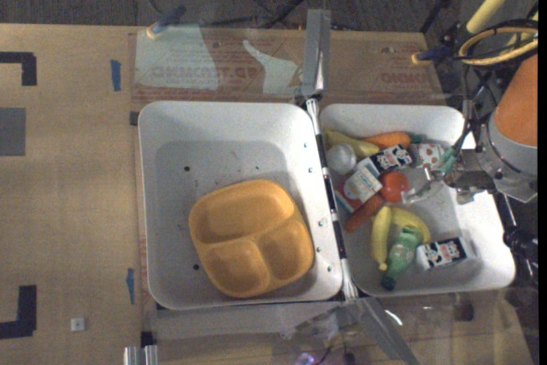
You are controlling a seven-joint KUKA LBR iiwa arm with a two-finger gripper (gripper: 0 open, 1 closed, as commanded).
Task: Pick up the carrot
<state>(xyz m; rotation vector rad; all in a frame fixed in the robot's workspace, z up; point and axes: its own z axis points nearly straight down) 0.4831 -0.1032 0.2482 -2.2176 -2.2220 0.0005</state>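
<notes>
Carrot [389, 138], as I judge it, is the tapered orange piece lying flat at the back of the right bin [491, 265], a little way from the tool [425, 186], up the view and to its left, apart from it. The tabletop [68, 209] carries both bins. The left bin [162, 184], well to the tool's left, holds only a yellow plate [250, 237] and plays no part here. The arm [517, 120] reaches in from behind the tool, which hangs low over the middle of the right bin. Whether the tool is spread or pressed together I cannot tell. The clutter matters most: a carton [393, 156] lies against the carrot on the side facing the tool, and a tomato [393, 186] sits just left of the tool. A redder long piece [366, 213], lower and left of the tool, could be mistaken for the target. To do this step well, I would lift clear of the tomato and cross over the carton. Then turn the tool across the carrot's length, come down on its thicker middle, and close only once it straddles the carrot alone. The likely slip is catching the carton with it.
</notes>
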